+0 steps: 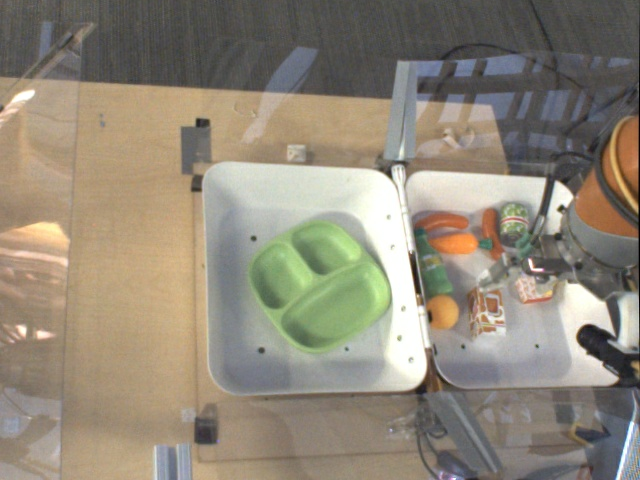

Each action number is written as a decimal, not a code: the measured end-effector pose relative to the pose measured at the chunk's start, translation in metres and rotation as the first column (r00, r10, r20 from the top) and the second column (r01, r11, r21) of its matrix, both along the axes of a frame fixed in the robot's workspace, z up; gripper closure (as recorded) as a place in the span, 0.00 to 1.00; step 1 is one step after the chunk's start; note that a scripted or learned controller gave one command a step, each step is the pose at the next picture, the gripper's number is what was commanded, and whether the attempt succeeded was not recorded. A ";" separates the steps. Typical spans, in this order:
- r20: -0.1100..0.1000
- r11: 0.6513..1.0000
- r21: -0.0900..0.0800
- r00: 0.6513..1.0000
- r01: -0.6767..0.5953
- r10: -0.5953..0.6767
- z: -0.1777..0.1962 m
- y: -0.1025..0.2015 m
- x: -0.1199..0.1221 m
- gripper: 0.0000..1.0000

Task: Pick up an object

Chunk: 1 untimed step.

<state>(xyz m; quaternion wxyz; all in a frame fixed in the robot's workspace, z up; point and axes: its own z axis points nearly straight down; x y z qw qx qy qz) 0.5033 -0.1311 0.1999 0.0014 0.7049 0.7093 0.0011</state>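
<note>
**Right bin stocked with small items, arm over its far side**

- Wooden tabletop (120, 298): carries two shallow white bins set edge to edge, so that things can pass from one to the other across a short gap.
- Left white bin (230, 358): holds one light green plastic divided plate (318, 286), lying flat and turned at an angle near the middle; its size leaves little room beside it.
- Right white bin (520, 363): holds the loose pick candidates, gathered in its upper and left part. Along the left wall lie a green bottle with an orange label (434, 272) and, just below it, a small orange ball-shaped fruit (443, 312). Above are a red sausage-like piece (442, 222), an orange toy carrot (458, 244), a small red piece (489, 224) and a green round-topped can (514, 220). Nearer the middle lie a red-and-white carton (487, 313) and a white-and-red packet (534, 288).
- Grey arm with orange band (610, 203): enters from the right, lowered over the right bin.
- Hand (525, 261): sits just above the white-and-red packet, near the carton. Whether it is parted or closed cannot be told; nothing is visibly held between its tips.
- Judgement: the packet or the carton looks the likeliest target; close neighbours may be nudged.
</note>
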 end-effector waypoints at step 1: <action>0.019 0.998 -0.005 0.998 -0.067 0.067 -0.106 -0.007 0.031 0.00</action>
